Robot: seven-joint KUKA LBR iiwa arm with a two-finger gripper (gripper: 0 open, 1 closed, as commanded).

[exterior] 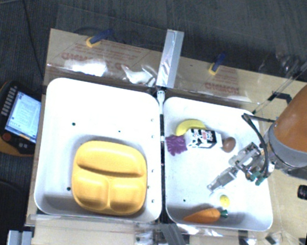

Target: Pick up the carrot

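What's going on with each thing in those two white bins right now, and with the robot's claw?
carrot: lying flat by the right bin's near edge, untouched.
gripper: above the right bin's floor, holding nothing.
banana: lying by the far wall.
purple grapes: resting beside the divider.
yellow tray: sitting flat in the left bin.
lemon: resting just above the carrot.

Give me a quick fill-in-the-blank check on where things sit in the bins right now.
1. The carrot lies in the ____ bin, near its front wall.
2. The yellow divided tray sits in the ____ bin.
3. The banana lies right next to the black-and-white ____ toy.
4. The gripper hovers above the small ____ lemon.

Missing words: right; left; cow; yellow
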